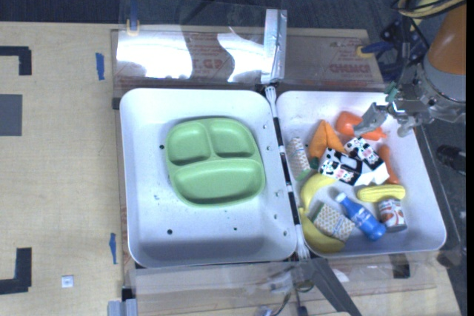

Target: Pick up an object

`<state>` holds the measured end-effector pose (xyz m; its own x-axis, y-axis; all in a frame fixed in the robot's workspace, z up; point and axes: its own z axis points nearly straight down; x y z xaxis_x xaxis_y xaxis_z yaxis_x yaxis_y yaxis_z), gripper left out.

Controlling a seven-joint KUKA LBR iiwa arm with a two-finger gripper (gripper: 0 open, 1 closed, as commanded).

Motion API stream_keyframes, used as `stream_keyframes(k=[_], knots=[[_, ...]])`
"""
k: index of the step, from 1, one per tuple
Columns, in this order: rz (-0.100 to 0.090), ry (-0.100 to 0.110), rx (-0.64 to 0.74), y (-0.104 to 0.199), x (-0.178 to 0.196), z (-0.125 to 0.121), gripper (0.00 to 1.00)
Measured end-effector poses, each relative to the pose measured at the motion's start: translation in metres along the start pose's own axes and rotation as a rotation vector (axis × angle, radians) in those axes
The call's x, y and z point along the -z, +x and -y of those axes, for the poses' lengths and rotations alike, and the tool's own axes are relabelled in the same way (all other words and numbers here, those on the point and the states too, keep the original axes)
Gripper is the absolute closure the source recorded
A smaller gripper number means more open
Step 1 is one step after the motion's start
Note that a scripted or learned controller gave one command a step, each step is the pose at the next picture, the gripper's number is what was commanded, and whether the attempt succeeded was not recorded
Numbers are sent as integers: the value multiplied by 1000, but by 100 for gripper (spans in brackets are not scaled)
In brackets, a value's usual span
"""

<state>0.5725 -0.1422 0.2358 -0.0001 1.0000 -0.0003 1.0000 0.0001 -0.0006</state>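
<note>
The gripper (386,113) hangs over the right bin (428,233) near its far right corner, grey metal fingers (372,115) spread apart, nothing between them, just above the pile. Below sit an orange carrot-shaped toy (323,137), a black-and-white spotted plush (354,157), a smooth yellow banana (381,193), a blue bottle (360,216), a small can (392,214) and a yellow bowl (317,229). In the left bin (141,159), a glossy green divided plate (214,160) lies centred.
</note>
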Motion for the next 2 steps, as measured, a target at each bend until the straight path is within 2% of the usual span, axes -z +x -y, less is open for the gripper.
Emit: stream_keyframes(k=[1, 2], knots=[[2, -8, 49, 41, -111, -46, 0], [0, -1, 172, 15, -141, -50, 0]])
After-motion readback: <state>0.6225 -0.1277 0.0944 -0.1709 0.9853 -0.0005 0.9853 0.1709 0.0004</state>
